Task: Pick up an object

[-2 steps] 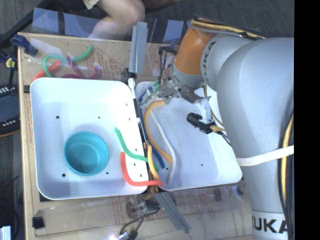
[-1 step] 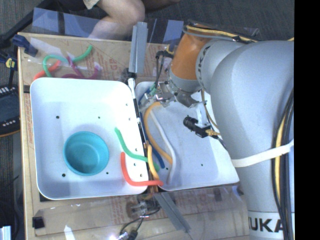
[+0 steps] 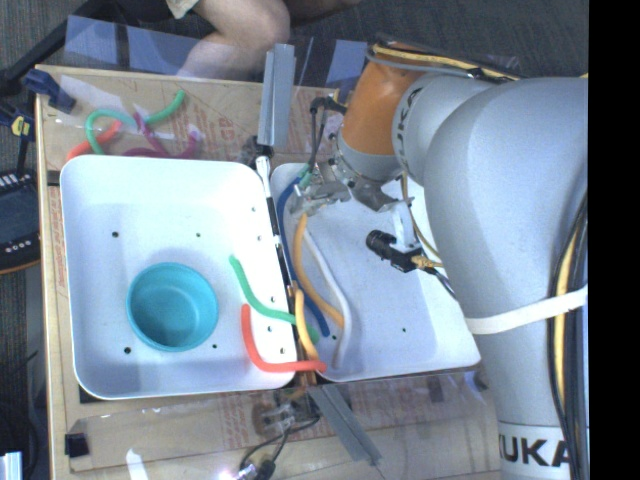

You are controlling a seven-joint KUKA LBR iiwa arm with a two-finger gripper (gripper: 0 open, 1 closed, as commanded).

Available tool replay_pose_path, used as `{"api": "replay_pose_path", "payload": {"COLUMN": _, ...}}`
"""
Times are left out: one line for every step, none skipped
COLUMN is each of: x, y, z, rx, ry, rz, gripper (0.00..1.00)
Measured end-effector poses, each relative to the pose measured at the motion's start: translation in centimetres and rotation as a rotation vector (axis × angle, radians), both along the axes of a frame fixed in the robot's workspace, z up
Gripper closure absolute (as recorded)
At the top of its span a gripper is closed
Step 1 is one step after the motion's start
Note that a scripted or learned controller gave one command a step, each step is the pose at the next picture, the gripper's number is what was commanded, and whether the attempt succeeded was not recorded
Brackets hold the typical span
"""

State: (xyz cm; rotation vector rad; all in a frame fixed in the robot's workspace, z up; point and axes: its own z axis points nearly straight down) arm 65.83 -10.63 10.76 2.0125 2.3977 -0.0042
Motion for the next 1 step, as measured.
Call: {"api": "replay_pose_path", "payload": {"x": -0.11, "y": 4.35, "z": 8.53, "rx": 0.008, "ry": 0.007, "rz": 0.248, "gripper": 1.0}}
